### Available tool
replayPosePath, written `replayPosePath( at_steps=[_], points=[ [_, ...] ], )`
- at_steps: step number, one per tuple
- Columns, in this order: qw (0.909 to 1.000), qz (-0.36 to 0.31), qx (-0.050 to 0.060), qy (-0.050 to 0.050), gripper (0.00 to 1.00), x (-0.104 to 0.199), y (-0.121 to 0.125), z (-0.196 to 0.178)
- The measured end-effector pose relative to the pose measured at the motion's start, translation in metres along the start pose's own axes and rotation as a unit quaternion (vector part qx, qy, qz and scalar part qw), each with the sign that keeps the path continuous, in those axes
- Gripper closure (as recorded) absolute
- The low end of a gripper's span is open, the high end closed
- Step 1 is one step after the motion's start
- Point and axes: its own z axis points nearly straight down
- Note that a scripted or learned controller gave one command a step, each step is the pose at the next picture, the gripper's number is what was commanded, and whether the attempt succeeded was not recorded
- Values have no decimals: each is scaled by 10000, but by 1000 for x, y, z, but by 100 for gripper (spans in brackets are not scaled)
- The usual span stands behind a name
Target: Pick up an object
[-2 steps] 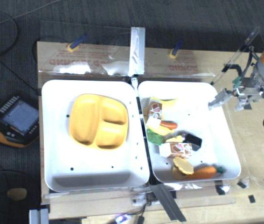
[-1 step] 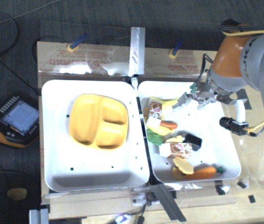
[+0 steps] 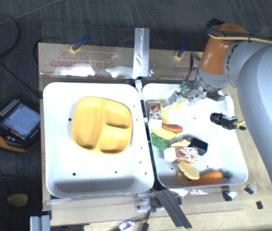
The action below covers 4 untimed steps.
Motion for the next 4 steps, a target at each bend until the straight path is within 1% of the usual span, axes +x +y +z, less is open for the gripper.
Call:
replayPosePath(
  at_steps=[1,2,3,4],
  points=[
    [10000,-19,-41,-7,100,1,4,-17],
    [10000,-18,-42,-6,0,2,4,-16],
    [9999,97,-58,-35,0,32,-23,8],
    [9982,594,-17,-6,0,60,-57,-86]
  ],
)
